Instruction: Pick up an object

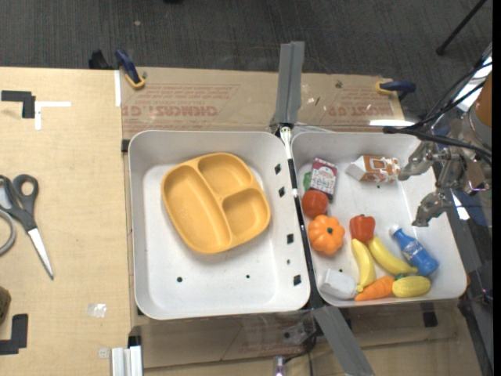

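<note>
Two white bins side by side on your bench. The left bin (149, 288) carries a yellow divided plate (215, 202), three wells, tilted a little on the floor.

The right bin (395, 135) holds the pickable lot. From its centre:
- 12 o'clock: small carton (374, 169), white with orange-brown print, lying on its side. Print too small to read.
- 10 o'clock: packet (322, 177), red and green label, wording not legible.
- 9 o'clock: tomato (315, 203), red, just below the packet; pumpkin (327, 234), orange, ribbed, green stem, touching the tomato's lower edge.
- Centre: red pepper (362, 227), small, glossy.
- 6 o'clock: two bananas (365, 262) side by side, yellow, angled; carrot (374, 289) orange, lying along the near wall; white block (338, 283) at 7 o'clock beside it.
- 5 o'clock: lemon (411, 287), yellow, against the near wall.
- 4 o'clock: bottle (412, 251), blue with a white label, lying down just beside the bananas. Label text unreadable.

Gripper (434, 185) hangs over the bin's 3 o'clock edge, fingers spread apart, nothing between them. The carton is nearest, to its left.

Cardboard (188, 104) behind the bins bears reversed printing, not readable. Scissors (27, 218) lie on the bench at far left.
</note>
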Motion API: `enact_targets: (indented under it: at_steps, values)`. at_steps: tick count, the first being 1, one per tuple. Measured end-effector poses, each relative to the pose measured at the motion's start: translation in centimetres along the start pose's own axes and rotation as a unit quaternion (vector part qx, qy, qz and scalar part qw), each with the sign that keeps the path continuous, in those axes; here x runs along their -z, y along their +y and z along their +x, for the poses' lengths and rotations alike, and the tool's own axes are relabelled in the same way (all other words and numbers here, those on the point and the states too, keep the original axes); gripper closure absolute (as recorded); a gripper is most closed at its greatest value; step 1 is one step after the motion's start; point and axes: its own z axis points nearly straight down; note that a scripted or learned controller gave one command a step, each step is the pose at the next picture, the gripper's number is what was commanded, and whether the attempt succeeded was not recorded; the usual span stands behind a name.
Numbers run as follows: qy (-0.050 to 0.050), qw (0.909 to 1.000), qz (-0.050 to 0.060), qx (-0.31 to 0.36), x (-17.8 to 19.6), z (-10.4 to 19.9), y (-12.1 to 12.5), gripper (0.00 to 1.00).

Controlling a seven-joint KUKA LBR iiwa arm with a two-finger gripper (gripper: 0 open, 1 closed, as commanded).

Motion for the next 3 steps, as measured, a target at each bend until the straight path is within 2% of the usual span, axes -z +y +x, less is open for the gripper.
enact_targets:
  at_steps: [1, 2, 3]
  values:
    - [0.001, 0.9985, 0.000, 0.055, -12.3, 4.3, 0.4, 0.00]
    - [-0.002, 0.9938, 0.000, 0.112, -16.6, -2.8, 3.8, 0.00]
    - [-0.003, 0.9963, 0.001, 0.086, -16.6, -5.9, 1.5, 0.00]
